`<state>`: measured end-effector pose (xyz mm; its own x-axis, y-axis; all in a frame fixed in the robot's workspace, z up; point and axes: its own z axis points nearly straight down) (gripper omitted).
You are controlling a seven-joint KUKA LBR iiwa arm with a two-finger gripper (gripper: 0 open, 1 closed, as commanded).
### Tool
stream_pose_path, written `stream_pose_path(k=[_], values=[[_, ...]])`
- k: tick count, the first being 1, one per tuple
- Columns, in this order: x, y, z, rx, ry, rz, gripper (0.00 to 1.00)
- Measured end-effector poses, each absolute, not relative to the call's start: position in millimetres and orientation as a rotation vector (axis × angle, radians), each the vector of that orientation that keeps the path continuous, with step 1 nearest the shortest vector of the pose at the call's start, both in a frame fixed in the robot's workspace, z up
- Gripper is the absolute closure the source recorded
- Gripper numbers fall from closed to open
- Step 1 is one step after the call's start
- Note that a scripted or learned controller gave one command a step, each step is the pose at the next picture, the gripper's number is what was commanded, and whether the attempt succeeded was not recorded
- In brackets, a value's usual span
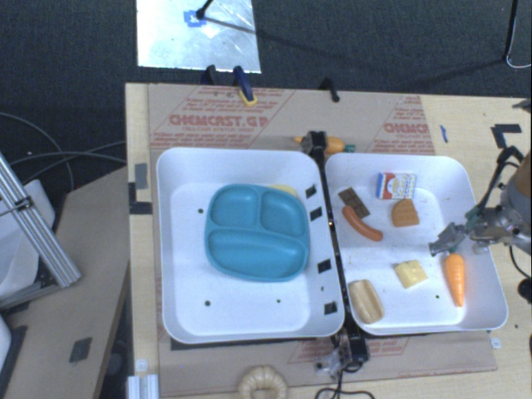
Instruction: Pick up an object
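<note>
The end effector (455, 239) hangs low at the right bin's (482, 310) right side, just above the top of the carrot (455, 278). Whether its jaws are apart or closed cannot be told at this size, and nothing is seen held between them. The carrot, the nearest pickable thing, lies lengthwise by the bin's right wall, with a cheese cube (410, 273) just to its left. Farther off in that bin are a sausage (362, 224), a bread roll (366, 299), a brown biscuit (405, 214), a chocolate bar (352, 199) and a small carton (395, 185). The left bin (187, 306) holds a blue tray (256, 231).

To grasp well, I would centre over the carrot's thicker upper half, close across its width, and stay off the wall and cheese.
</note>
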<state>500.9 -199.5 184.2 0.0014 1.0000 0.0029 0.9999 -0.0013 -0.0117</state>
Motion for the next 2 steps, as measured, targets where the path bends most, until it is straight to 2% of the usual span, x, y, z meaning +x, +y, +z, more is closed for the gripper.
stream_pose_path(k=[1, 2], values=[[504.4, -198.9, 190.7, -2.219, -2.226, -0.001, 0.0], [513.4, -202.7, 135.3, -2.219, -2.221, 0.001, 0.0]])
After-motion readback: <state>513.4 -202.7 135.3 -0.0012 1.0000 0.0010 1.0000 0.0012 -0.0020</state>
